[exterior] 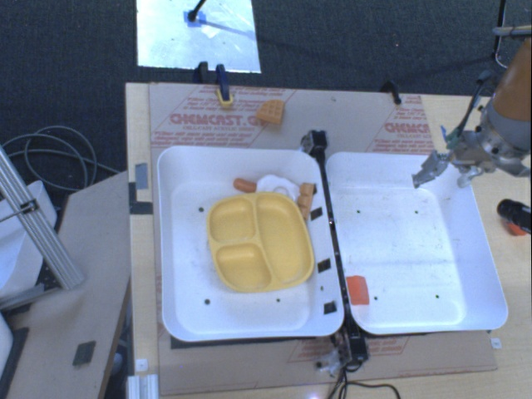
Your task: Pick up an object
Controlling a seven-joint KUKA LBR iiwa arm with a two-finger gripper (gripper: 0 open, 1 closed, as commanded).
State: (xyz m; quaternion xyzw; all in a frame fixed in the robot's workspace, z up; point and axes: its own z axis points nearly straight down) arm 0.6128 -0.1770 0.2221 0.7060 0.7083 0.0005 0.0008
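Grey two-finger gripper [438, 169] hovers at upper right of frame over right white bin [478, 223], finger spread unclear, holding nothing visible; nearest candidate, small orange-red flat block [357, 288], sits lower-left in that bin, w/ yellow sectioned plastic tray [259, 241] in left white bin [179, 248].

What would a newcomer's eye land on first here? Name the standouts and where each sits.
The yellow divided plate dominates, lying in the left bin with a small orange sausage-like piece just beyond its far rim. Next comes the lone orange-red block at the near left corner of the right bin. The gripper hangs over that bin's far right corner.
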